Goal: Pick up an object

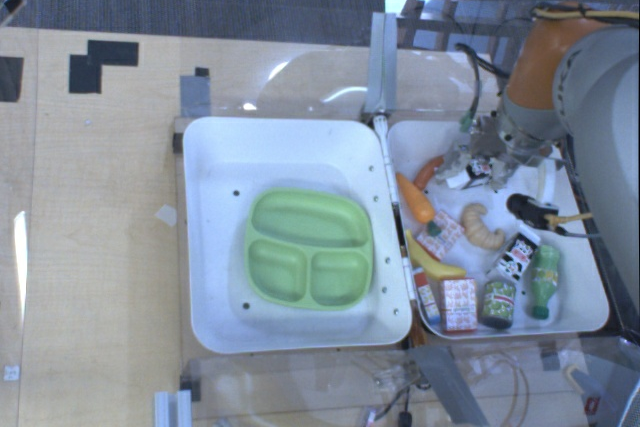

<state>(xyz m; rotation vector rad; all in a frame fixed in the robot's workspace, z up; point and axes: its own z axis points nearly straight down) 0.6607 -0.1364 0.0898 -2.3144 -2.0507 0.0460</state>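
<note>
The gripper (478, 165) hangs over the far part of the right bin (597, 311), at the end of the grey arm (595, 85) that comes in from the right. Its tip is lost in clutter and blur, so I cannot tell whether it is released or clenched, and nothing can be seen held in it.

The things to pick all lie in that right bin. Just left of the gripper is a small red pepper (430, 170), and beside that, against the bin's left wall, a carrot (415, 198) lies at a slant. Nearer than the gripper sits a pale, curled, croissant-like piece (483, 227), with a small printed packet (441, 237) to its left and a banana (433, 261) nearer again.

Along the near wall stand a ketchup bottle (427, 299), a red patterned box (459, 304) and a dark green jar (498, 303), packed close together. Right of them are a cow-print carton (515, 258) and a green bottle (543, 281), side by side. These crowd the near half of the bin.

The left bin (210, 215) holds a green divided plate (308, 248), lying flat in its middle, well apart from the gripper. Both bins rest on the wooden bench (90, 215).
</note>
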